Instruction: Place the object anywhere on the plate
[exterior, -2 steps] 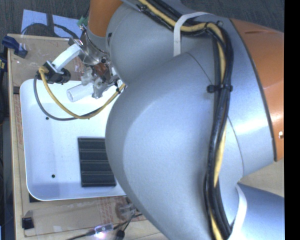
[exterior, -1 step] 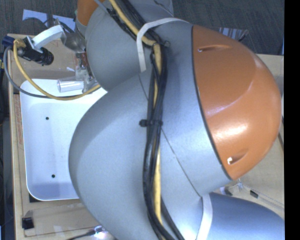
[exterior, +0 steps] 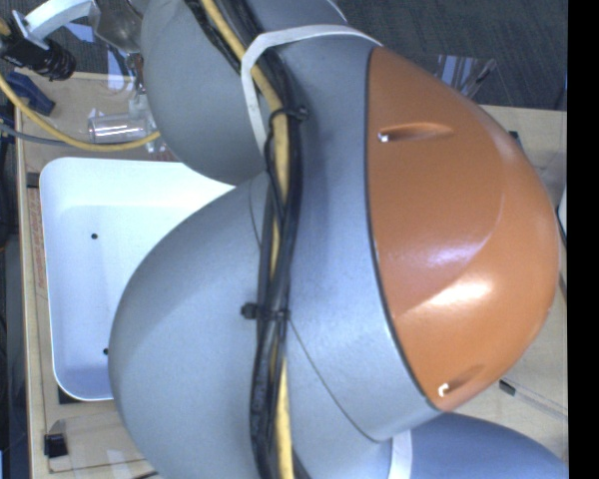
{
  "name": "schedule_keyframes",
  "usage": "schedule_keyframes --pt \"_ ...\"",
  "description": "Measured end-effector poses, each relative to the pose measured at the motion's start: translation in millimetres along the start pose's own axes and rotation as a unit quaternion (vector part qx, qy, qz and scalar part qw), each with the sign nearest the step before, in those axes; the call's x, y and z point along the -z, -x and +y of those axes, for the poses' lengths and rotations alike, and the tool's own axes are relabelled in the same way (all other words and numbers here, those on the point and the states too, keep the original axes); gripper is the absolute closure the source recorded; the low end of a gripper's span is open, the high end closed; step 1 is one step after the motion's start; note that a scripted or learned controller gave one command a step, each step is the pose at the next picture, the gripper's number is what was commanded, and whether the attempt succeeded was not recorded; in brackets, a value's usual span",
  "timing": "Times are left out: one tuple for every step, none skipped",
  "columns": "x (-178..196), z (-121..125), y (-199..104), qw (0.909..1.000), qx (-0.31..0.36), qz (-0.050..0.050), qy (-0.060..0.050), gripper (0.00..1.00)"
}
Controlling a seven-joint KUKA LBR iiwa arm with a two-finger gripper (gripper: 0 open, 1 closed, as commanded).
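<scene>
Pale wooden bench top (exterior: 544, 158) shows at your right and along the lower left, with dark grey floor (exterior: 449, 8) beyond it at the top. On the bench you have a shallow white plastic bin (exterior: 90, 267) at the left, its floor bare where you can see it, apart from two small dark dots.

Most of what you see from the one camera is the arm itself. A large grey rounded arm casing (exterior: 210, 337) covers the middle and bottom, and a glossy orange domed band (exterior: 449, 247) bulges across the right half. A bundle of black and yellow cables (exterior: 273, 267) runs down the casing, tied on with a white strap (exterior: 280, 43).

You cannot tell where the object or the plate lies; the arm stands in the way of most of the bench. The state of the hand cannot be told either.

At the top left you have a yellow hose (exterior: 40, 133) looping over the bench edge, a clear plastic fitting (exterior: 115, 123), and a white curved bracket (exterior: 55, 13) beside black hardware (exterior: 35, 58).
</scene>
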State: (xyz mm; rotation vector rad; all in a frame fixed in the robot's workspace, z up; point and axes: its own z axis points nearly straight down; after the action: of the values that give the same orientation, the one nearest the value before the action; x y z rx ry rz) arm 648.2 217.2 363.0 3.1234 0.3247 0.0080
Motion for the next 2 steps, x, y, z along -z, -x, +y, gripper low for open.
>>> schedule_keyframes --pt "53.5 14.9 56.9 0.9932 0.117 -0.005 -0.003 1.00" --pt "-47.7 -27.3 117.5 0.9651 0.262 -0.006 -0.003 1.00"
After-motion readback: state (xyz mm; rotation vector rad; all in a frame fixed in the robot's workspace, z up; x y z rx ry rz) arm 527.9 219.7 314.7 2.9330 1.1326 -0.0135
